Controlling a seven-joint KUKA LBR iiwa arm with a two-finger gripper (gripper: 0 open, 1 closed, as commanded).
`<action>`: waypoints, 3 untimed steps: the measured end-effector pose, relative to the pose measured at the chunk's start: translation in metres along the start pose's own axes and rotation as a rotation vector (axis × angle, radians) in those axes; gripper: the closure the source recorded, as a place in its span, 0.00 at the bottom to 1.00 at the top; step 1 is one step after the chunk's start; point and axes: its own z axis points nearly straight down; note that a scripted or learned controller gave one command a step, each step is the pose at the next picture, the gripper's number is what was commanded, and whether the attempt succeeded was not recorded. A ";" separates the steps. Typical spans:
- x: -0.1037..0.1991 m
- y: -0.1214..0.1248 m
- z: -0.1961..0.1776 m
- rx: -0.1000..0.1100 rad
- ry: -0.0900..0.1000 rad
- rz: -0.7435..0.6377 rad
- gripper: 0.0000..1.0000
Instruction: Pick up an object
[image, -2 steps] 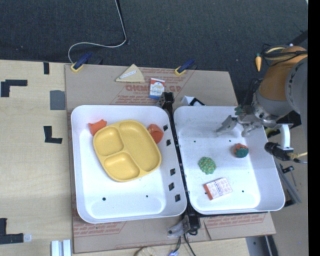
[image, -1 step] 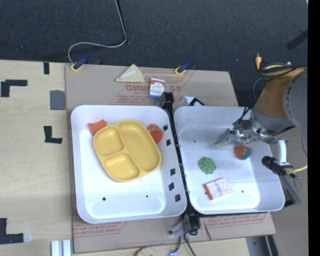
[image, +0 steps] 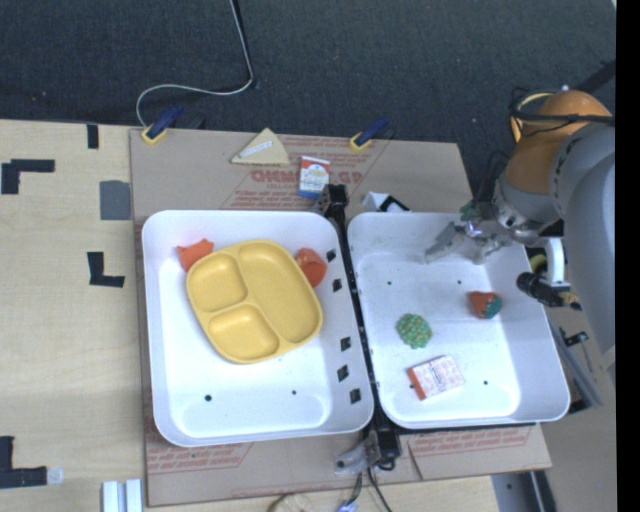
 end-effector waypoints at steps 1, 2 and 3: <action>0.067 -0.064 0.000 -0.002 0.000 0.000 0.00; 0.121 -0.134 0.000 -0.002 0.000 0.001 0.00; 0.120 -0.133 -0.009 -0.005 -0.003 0.002 1.00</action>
